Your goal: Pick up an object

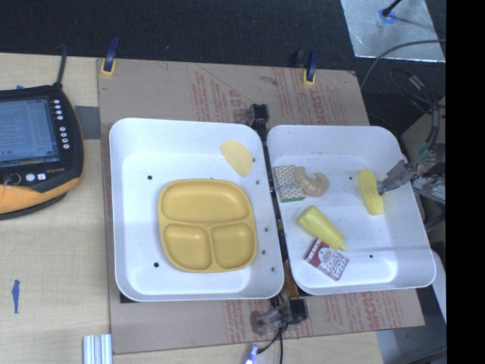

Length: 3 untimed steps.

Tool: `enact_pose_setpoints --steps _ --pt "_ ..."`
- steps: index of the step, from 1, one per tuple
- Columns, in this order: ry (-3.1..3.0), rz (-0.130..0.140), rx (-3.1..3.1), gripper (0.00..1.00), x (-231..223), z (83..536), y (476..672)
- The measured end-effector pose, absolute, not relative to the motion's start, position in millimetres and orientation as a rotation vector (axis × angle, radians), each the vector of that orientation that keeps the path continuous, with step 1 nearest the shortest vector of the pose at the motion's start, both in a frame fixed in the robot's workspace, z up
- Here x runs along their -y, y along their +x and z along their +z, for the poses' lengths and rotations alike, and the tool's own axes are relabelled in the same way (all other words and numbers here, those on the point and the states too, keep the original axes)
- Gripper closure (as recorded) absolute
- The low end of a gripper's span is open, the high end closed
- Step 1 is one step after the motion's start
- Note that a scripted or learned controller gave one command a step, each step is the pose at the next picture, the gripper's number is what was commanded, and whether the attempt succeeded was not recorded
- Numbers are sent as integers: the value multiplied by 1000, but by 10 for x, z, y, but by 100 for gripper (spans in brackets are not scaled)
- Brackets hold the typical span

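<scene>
At the far left, about nine o'clock from the bins, we log a teach pendant (34, 149) with orange casing and a lit screen, lying on the bench. Next we record the left bin (129, 203), holding a yellow divided tray (206, 224) near its centre and, at one o'clock from that tray, a small pale yellow oval piece (237, 157) close to the bin's right wall. In the right bin (409, 268) we list, from its left side: a small patterned packet (286, 183) touching a tan curved piece (312, 181); at six o'clock from these, a yellow cone-shaped item (320, 227); just below it, at five o'clock, a red and white card (326, 260); and at three o'clock in the bin, a yellow corn-like item (370, 192). The gripper (394, 178) sits at the bin's right edge, just beside that yellow item; we cannot tell how it is set.
</scene>
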State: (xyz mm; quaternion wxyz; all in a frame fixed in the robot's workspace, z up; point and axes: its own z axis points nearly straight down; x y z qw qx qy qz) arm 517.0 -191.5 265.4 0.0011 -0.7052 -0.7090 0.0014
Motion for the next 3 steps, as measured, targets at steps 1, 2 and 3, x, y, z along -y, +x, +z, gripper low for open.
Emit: enact_pose_setpoints --steps 1,2,3 --pt "-2210 8 2227 0 1537 1738 5820" --pt "-2218 3 2222 0 2125 1527 6088" --pt "-2214 6 2225 0 2114 1337 6057"
